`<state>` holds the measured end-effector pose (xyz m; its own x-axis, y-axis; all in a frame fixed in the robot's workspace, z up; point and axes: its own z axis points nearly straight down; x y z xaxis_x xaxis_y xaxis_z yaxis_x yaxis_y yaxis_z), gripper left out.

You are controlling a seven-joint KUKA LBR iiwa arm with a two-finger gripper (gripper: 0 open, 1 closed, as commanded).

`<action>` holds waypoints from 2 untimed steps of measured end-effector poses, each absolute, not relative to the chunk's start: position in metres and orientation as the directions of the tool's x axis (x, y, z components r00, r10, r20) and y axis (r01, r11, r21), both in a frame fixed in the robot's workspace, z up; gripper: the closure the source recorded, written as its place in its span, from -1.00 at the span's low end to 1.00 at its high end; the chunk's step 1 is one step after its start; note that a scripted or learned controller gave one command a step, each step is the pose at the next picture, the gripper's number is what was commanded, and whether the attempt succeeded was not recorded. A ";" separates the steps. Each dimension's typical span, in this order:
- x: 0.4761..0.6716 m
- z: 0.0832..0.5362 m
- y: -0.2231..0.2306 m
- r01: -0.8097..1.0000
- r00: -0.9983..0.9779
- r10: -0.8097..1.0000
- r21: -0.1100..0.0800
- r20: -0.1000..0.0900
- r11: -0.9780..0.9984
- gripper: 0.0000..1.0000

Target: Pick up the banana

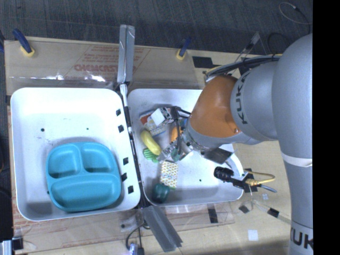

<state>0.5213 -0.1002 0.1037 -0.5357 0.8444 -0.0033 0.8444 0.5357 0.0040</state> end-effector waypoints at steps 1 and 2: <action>0.534 0.192 -0.087 0.939 -0.343 0.939 -0.001 0.000 0.343 1.00; 0.534 0.192 -0.087 0.940 -0.342 0.940 -0.001 0.000 0.342 -1.00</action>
<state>0.5336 -0.0870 0.1920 -0.3421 0.9397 -0.0001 0.9397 0.3421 -0.0007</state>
